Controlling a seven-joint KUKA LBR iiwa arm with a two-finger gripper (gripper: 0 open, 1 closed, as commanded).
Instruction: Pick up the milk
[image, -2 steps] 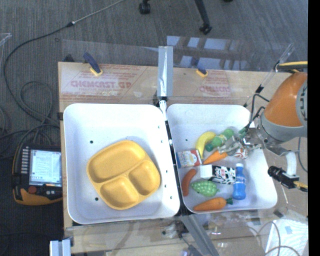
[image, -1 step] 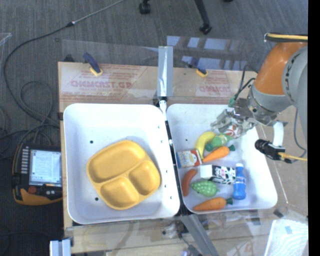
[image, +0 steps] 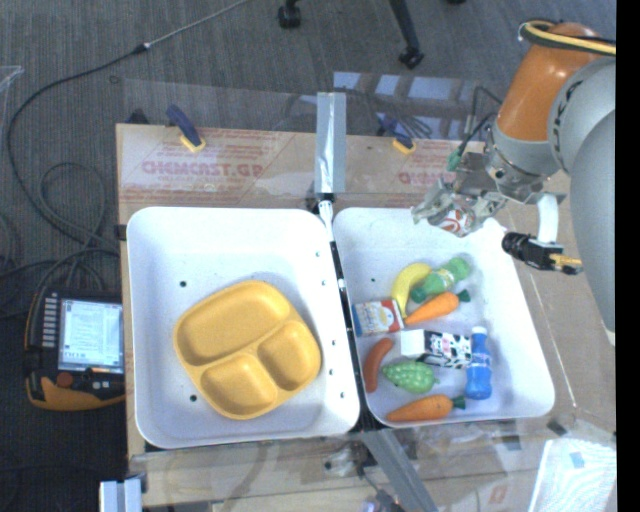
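The milk (image: 437, 346) is a small white carton with black cow patches. It lies on its side in the right bin (image: 520, 300), among other toy foods near the middle. My gripper (image: 453, 209) hovers over the back edge of that bin, well behind the milk and apart from it. A small red and white thing (image: 463, 221) shows right under the gripper; I cannot tell whether it is held.
Around the milk lie a blue bottle (image: 478, 365), a green ridged toy (image: 410, 376), two carrots (image: 432, 308) (image: 420, 408), a red sausage (image: 376, 362), a small juice box (image: 376, 317), a banana (image: 408, 282) and a green bottle (image: 445, 275). A yellow divided plate (image: 248, 347) sits in the left bin (image: 160, 250).
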